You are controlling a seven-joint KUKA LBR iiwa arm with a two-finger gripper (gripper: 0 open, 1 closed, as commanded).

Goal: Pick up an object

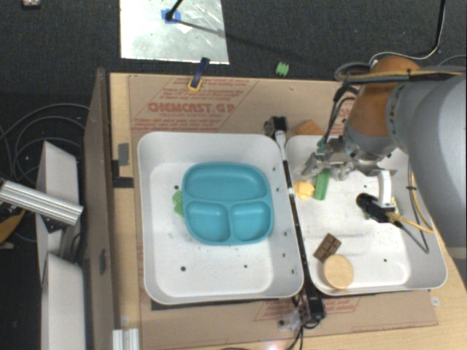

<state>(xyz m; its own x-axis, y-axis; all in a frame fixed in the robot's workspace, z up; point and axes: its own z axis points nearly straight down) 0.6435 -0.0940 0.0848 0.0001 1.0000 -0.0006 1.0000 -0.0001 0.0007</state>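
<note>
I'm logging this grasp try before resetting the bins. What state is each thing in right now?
Gripper: lowered into the right bin, at the green block; hold unclear.
Green block: on end or tilted under the gripper, cannot tell which.
Yellow piece: lying loose beside the green block.
Brown bar: lying flat, loose.
Tan disc: lying flat by the brown bar.
Blue tray: right side up in the left bin.

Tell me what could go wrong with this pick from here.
1. The gripper is above a green stick that lies close beside a yellow piece. It may catch both, or push one aside and miss.
2. Both things lie near the left wall of the right bin. A finger could strike that wall on the way down.
</note>
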